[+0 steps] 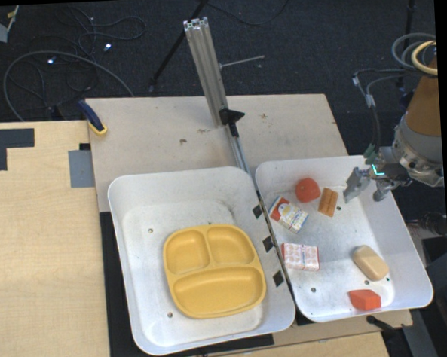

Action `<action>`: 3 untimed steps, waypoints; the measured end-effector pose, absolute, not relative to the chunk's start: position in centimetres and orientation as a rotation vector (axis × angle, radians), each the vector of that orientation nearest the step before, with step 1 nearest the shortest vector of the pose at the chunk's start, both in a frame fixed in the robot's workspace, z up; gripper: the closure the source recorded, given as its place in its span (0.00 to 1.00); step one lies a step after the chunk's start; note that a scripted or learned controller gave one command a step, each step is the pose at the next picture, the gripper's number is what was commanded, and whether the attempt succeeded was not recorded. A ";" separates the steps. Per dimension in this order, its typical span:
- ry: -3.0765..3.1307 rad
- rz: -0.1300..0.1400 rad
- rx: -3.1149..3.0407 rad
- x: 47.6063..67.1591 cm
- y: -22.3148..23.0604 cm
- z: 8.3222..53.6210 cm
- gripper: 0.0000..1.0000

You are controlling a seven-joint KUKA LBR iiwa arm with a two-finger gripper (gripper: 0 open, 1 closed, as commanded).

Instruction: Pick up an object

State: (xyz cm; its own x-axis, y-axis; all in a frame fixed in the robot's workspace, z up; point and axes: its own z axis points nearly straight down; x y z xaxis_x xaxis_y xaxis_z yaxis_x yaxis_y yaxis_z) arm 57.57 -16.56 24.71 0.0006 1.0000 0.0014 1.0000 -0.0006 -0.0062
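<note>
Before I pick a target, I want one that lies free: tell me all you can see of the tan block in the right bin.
The tan block is a rounded, loaf-like piece, pale beige and matte. It lies flat on the floor of the right bin, long axis slanted, towards the near right corner. Nothing touches it; an orange piece lies just nearer the camera, apart from it.

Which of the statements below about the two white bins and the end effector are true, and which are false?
1. The yellow plastic divided tray lies in the left white bin. True.
2. The round red ball lies in the left bin. False: it lies in the right white bin.
3. The end effector holds the tan oval block. False: the block lies apart from it on the bin floor.
4. The end effector is at the right bin's far right side. True.
</note>
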 end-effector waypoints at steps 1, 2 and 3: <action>-2.219 0.002 -2.220 57.7 -16.6 24.9 0.00; -2.216 0.006 -2.218 57.3 -17.0 20.3 0.00; -2.216 0.006 -2.218 56.7 -17.9 14.8 0.00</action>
